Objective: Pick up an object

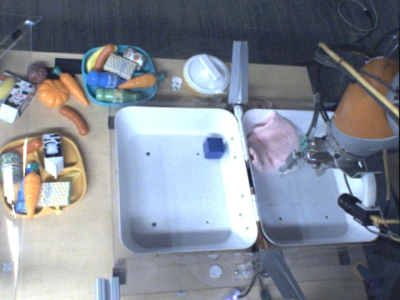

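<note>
A small blue cube (214, 147) lies in the left bin (156, 230), toward its upper right. A crumpled pink cloth (270, 141) rests in the upper left of the right bin (300, 230), against the divider. My gripper (295, 156) hangs over the right bin at the cloth's right edge, reaching in from the right under the arm's orange band (367, 99). Its fingers stand open with nothing between them. I cannot tell whether the fingertips touch the cloth.
Left of the bins on the bench are a blue bowl (119, 74) of toy food, a yellow plate (44, 177) with more toys, loose toy vegetables (62, 95), and a white lid (206, 74) behind the bins. Cables hang at the far right.
</note>
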Tool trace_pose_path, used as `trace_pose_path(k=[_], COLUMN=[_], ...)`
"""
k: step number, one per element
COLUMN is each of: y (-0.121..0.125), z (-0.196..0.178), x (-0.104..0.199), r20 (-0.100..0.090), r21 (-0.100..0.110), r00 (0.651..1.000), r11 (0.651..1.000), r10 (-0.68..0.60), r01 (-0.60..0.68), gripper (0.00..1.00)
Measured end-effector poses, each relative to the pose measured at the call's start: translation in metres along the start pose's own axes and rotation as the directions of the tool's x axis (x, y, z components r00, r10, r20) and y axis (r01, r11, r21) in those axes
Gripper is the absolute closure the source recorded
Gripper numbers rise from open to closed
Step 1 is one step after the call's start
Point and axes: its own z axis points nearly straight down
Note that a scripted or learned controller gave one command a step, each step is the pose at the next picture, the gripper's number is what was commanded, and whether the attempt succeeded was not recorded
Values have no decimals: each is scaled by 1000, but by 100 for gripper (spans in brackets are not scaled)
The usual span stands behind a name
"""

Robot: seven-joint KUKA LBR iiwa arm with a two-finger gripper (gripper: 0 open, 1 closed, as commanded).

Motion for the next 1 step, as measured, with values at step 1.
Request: trace_pose_path(k=[1], y=[49], z=[-15], x=[-59], r20=[1], r21=[-5], r00=[978], r11=[978], r10=[206], r01=[-206], gripper=[0])
